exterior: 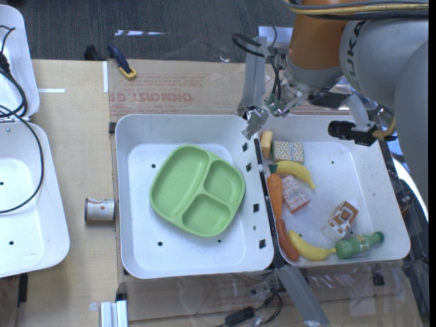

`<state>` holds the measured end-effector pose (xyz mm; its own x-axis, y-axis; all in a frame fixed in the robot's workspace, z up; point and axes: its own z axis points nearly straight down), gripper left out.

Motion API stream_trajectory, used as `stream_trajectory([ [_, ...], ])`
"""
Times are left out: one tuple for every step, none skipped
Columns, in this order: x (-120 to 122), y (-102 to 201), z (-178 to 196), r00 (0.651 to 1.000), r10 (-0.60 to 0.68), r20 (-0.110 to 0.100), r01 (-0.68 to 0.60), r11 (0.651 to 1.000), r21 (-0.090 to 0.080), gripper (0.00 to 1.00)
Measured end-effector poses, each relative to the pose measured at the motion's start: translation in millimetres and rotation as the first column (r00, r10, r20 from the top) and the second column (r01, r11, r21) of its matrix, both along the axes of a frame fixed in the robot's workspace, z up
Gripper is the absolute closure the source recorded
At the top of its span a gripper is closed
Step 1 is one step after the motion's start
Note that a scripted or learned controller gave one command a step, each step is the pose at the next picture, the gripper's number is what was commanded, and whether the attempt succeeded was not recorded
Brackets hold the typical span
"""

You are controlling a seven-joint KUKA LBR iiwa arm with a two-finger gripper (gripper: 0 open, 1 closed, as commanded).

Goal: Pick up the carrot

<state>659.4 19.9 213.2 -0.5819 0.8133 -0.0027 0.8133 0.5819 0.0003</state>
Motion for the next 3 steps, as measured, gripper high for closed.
stream_trajectory([
  [-0.7,88.7,-44.0,0.993,0.114,-0.003,-0.114,0.993,0.001,0.0],
  [-8.1,149.1,-97.8,0.948,0.317,-0.002,-0.317,0.948,0.001,0.0],
  [-16.1,208.5,-97.3,0.739,0.674,0.002,-0.674,0.739,0.0,0.0],
])
